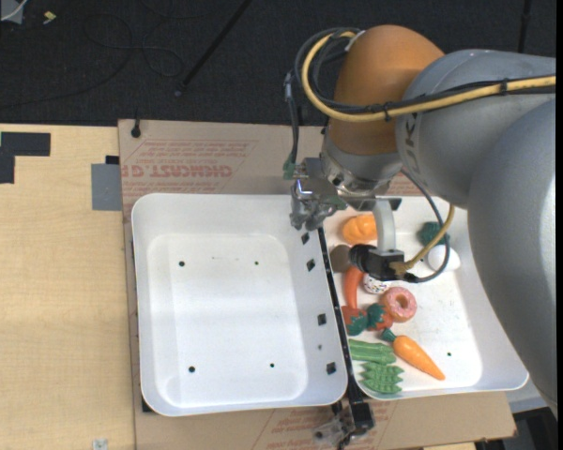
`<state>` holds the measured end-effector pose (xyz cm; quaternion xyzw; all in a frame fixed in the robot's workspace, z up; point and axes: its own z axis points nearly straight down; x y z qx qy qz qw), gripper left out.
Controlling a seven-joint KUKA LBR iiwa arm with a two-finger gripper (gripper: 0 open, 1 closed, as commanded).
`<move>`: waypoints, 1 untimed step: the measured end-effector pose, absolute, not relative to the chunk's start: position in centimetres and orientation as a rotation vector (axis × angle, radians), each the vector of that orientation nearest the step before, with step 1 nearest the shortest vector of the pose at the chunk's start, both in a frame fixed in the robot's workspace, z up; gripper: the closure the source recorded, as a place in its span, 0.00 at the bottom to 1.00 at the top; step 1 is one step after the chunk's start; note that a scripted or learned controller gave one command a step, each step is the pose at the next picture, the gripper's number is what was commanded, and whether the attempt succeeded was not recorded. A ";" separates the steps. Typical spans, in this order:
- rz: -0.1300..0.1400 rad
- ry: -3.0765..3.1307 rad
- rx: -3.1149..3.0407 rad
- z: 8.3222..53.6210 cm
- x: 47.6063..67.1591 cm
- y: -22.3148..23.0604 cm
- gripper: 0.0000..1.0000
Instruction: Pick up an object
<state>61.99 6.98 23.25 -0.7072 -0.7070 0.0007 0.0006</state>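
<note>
Cannot tell open from closed on the gripper [310,210], poised at the right bin's [471,345] upper left corner near an orange toy [360,227].

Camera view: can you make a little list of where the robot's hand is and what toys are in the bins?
hand: above the rim where the two bins meet, at the far end
right bin: holds the toy food
toys: carrot, pink donut, red pepper, green pea pods
left bin: white, with small black dots
</note>
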 end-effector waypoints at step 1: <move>-0.018 -2.232 -2.220 39.0 63.5 11.7 1.00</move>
